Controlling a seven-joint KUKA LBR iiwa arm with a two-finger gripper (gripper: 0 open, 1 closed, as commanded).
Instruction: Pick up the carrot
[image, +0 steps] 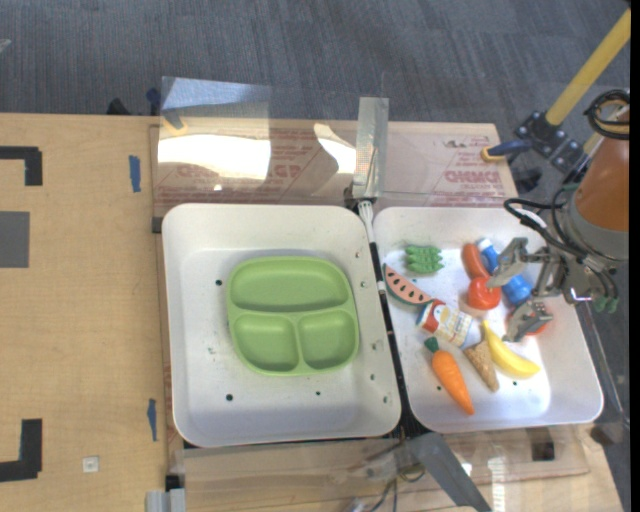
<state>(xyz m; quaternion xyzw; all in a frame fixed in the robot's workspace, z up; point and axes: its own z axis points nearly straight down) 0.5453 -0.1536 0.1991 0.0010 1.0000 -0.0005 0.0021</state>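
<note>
While the pincer (527, 288) hangs with its fingers spread and grasping nothing, the carrot (452, 379) lies below and to its left in the right bin (575, 400), its long axis slanting diagonally, green end nearer.

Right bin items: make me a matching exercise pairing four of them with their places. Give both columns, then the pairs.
Things:
1. carrot
2. watermelon slice
3. banana
4. green toy

Places:
A. near the bin's back left corner
B. by the bin's left wall, just in front of the green toy
C. right of the cone
D. nearest the front rim, left of the cone

Pairs: 1-D, 2-B, 3-C, 4-A
</note>
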